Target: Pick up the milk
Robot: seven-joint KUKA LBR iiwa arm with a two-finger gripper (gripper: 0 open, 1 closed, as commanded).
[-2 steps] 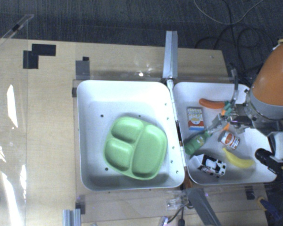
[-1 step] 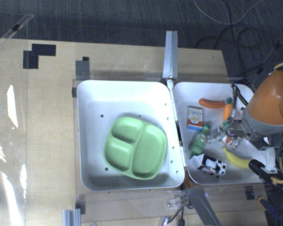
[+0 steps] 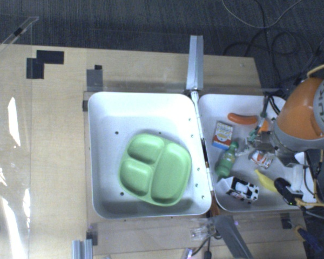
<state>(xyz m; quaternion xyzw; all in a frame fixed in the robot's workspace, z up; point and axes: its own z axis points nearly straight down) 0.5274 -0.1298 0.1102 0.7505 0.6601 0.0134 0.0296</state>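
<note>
— Two white bins sit side by side on the tabletop [image 3: 54, 161]. Which one are you over?

— The right bin [image 3: 208, 144]. My arm [image 3: 305, 115] comes in from its right side, the orange band above the wrist hanging over the bin's right half.

— And your pincer?

— My pincer [image 3: 261, 144] is low over the middle of the right bin. It is too small and cluttered there for me to tell how it stands, or whether anything sits inside it.

— Where is the milk?

— The milk [image 3: 223, 134], a small carton with a red and blue face, lies in the right bin's upper left part, left of my pincer and apart from it.

— What lies around the carton?

— Just below the milk is a green bottle [image 3: 226, 162], tilted, its cap toward the carton. Above and to the right of the milk lies an orange-red sausage [image 3: 242, 118]. Well below the milk, near the bin's front wall, is a black-and-white cow-patterned item [image 3: 244, 189], and to the right of that a yellow banana [image 3: 265, 181].

— And the left bin [image 3: 105, 123]?

— It holds a green divided plate [image 3: 155, 169], well to the left of the milk, across the wall between the bins.
</note>
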